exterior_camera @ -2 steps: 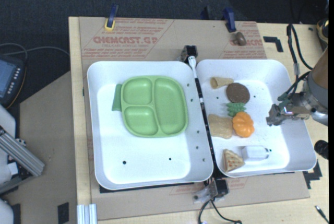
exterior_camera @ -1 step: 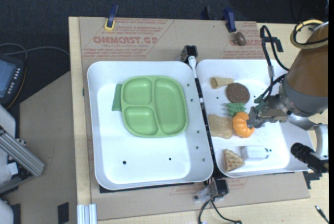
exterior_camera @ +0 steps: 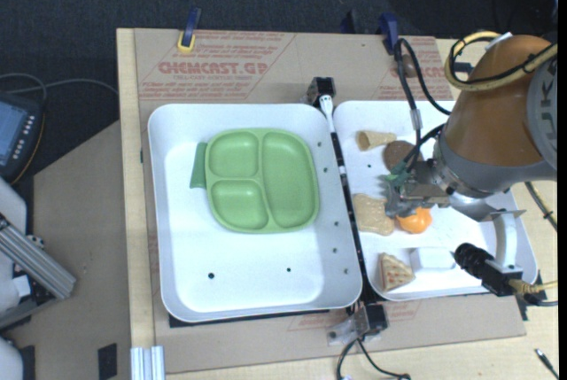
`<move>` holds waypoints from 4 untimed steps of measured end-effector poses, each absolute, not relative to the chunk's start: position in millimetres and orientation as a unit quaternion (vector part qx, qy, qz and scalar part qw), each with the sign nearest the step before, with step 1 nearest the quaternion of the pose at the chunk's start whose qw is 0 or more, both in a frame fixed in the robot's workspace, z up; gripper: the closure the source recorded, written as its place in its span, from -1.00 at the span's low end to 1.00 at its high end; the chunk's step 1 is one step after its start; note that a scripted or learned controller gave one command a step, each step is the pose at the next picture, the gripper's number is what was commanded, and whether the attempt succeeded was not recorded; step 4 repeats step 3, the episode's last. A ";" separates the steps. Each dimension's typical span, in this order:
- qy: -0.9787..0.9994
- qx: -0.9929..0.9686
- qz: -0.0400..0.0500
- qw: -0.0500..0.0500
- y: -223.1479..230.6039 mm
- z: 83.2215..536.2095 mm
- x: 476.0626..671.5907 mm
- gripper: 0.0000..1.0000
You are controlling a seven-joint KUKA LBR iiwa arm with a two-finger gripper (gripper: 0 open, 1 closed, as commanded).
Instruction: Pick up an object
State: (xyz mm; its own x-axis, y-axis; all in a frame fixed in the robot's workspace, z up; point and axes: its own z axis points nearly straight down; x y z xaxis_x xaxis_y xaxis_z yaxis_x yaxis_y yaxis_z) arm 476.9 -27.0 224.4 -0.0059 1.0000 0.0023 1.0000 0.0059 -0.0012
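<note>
The arm reaches in from the right side of the frame and its tool [exterior_camera: 403, 197] is down low in the right bin [exterior_camera: 443, 285], in the middle of it. The step in hand looks like the reach and grab: the tool is right over the food pieces but nothing has been lifted up. An orange ball [exterior_camera: 415, 221] lies just below and to the right of the tool, so near that it seems to touch it. A flat tan piece like bread [exterior_camera: 372, 214] lies just to the left of the ball. A brown round thing [exterior_camera: 398, 154] sits just above the tool, and a small tan cone [exterior_camera: 376, 139] lies a bit further up and left. A triangle slice [exterior_camera: 395, 271] rests lower down in the same bin, apart from the tool. It is not possible to tell if the tool is clenched or released, because the arm's big body hides much of it, and no piece can be seen held in it. The next move likely calls for closing on the orange ball and lifting straight up, slowly, since a round ball may roll away. The left bin [exterior_camera: 177, 219] holds a green tray [exterior_camera: 262, 179], well apart from the tool.
</note>
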 end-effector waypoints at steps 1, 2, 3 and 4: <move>-0.709 -0.705 0.000 0.000 27.2 214.3 492.2 1.00; -0.707 -0.707 -0.001 -0.001 16.7 232.2 485.9 1.00; -0.707 -0.707 0.000 -0.001 14.1 227.1 497.6 1.00; -0.707 -0.707 0.000 -0.001 14.1 227.1 497.6 1.00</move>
